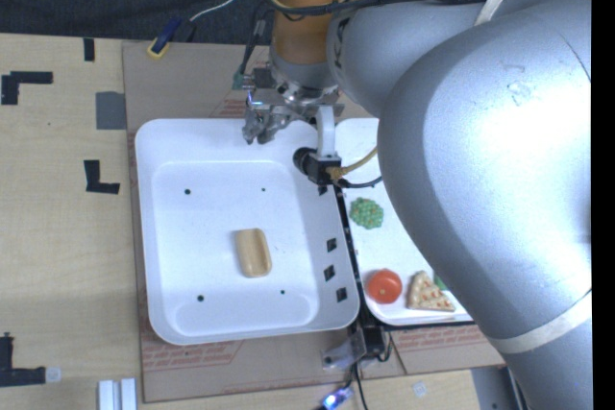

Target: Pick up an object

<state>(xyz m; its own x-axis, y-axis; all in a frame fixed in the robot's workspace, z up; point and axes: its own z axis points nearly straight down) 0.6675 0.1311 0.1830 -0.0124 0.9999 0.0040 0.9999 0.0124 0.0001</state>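
Observation:
A tan bread roll (254, 253) lies in the middle of the left white bin (163, 206). In the right bin (404, 314) I see a green broccoli piece (366, 212), a red tomato (384, 285) and a pizza slice (429, 293). My gripper (258, 132) hangs over the far rim of the left bin, well above and behind the roll. Nothing shows between its fingers, which look close together.
The big grey arm covers most of the right bin and the right side of the view. A black cable and fitting (317, 165) sit at the wall between the bins. Brown cardboard (192, 72) lies under the bins.

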